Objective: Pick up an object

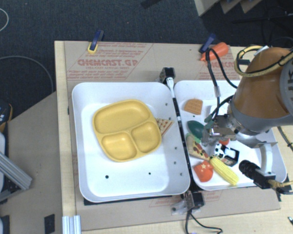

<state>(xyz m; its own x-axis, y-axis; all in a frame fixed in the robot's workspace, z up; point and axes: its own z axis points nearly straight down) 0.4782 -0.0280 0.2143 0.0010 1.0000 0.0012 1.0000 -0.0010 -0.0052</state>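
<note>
While the grey arm with its orange band (pixel 263 82) reaches over the right-hand white bin (pixel 278 167), the yellow three-compartment plastic plate (pixel 127 129) lies well apart in the neighbouring bin. Just beside the two-finger gripper (pixel 216 136) (whether it is parted or closed I cannot tell) lie toy foods: a yellow plastic corn cob (pixel 224 170), likely light, stiff and slightly slippery, best taken across its middle, then a red tomato-like piece (pixel 203 171), a green one (pixel 196 127), a tan toast slice (pixel 193 106).
</note>
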